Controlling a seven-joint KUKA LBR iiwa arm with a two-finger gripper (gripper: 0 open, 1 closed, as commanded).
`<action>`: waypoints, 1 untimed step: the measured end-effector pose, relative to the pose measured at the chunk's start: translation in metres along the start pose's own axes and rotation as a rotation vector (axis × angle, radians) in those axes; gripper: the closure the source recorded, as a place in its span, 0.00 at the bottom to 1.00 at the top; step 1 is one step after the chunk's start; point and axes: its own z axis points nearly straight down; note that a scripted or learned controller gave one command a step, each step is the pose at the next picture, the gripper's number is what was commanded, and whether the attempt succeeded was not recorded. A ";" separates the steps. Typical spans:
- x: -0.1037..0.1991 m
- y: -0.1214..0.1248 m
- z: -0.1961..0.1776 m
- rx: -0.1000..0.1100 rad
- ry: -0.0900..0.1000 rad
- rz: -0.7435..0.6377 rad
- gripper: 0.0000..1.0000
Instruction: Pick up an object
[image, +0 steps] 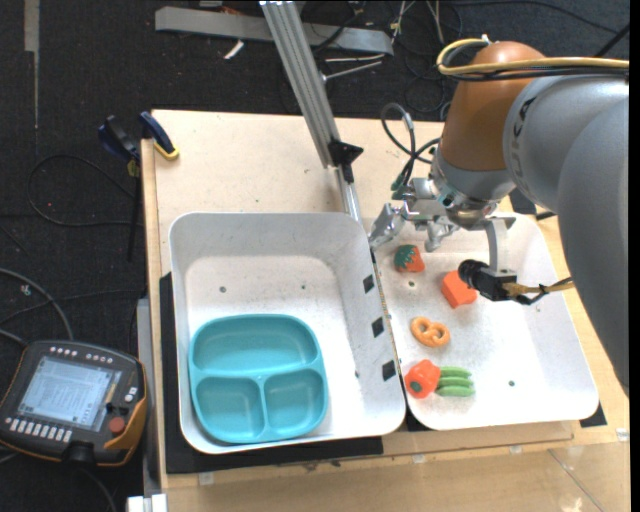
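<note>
Orange block sits mid-right of frame in the right bin, touching a black part of the wrist hardware. Gripper hangs just above a small red-and-green toy at that bin's upper left. Fingers look spread apart with nothing between them, so nothing is gripped. Pretzel lies lower in the bin; a red pepper-like piece and green pod lie near the bottom edge. Teal divided tray is in the left bin.

Step, as I read it: approach, pre-grasp over the red-and-green toy. Next move calls for a straight descent, straddling the toy, then closing. Bin wall is near, so watch clearance.
</note>
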 end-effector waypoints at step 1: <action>-0.006 -0.002 -0.009 0.004 -0.003 0.006 1.00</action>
